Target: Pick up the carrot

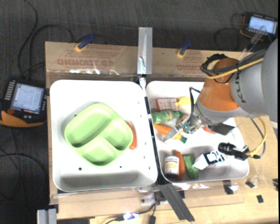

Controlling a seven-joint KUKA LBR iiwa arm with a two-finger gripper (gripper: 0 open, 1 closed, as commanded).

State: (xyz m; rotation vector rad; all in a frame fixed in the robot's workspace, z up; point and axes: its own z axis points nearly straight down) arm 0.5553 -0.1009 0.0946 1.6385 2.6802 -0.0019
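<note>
Hovering low in the right bin [238, 169], the gripper [185, 125] sits just beside the carrot [162, 129], a smooth orange taper lying below a glossy green bottle [167, 117]; can't tell if it's spread or closed, so I'd pinch across the carrot's width, clear of clutter.

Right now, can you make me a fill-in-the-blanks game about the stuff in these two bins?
1. The green tray with three compartments lies in the ____ bin.
2. The gripper is down in the ____ bin.
3. The orange carrot lies just to the ____ of the gripper in this view.
4. The band above the arm's wrist is coloured ____.

Missing words: left; right; left; orange
</note>
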